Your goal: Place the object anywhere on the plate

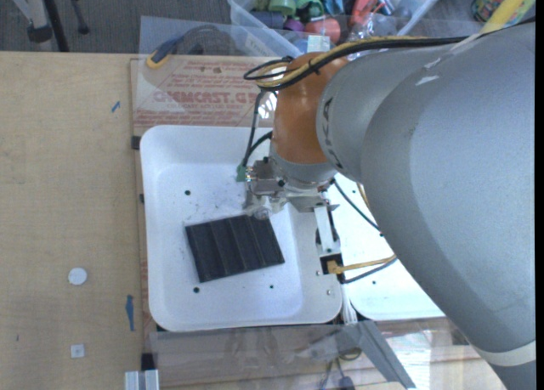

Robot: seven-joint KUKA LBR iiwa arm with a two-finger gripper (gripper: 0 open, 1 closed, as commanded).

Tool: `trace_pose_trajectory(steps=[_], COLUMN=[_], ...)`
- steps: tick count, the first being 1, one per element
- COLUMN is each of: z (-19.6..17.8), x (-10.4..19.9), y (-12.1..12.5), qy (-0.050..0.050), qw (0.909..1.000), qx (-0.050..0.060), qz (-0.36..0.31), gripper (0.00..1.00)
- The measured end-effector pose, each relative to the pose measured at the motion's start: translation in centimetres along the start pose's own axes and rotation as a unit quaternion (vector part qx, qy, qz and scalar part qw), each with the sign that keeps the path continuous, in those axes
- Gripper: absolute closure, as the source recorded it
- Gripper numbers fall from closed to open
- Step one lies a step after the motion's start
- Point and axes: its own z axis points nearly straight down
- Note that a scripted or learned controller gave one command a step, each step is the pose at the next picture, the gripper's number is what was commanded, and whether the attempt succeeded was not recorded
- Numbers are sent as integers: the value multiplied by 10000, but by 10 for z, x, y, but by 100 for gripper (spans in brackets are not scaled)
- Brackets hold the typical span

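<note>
One shallow white plastic bin (161, 210) shows in full; a second white bin (382, 295) peeks out beside it, under the arm. One dark grey ribbed rectangular plate (234, 248) lies flat in the full bin's middle. One two-finger gripper (263, 201) hangs at the plate's far edge; its jaw opening cannot be told, and no object is visible between them.

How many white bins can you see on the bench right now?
2. The left bin lies in full view, holding a dark ribbed plate. The right bin is mostly covered by the arm, so anything in it may be hidden.
</note>
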Motion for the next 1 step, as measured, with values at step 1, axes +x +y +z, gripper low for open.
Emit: trace_pose_trajectory(steps=[1], z=[-79], x=[89], y=[61], qy=[4], qw=[9999], qx=[2], qz=[165], gripper=[100])
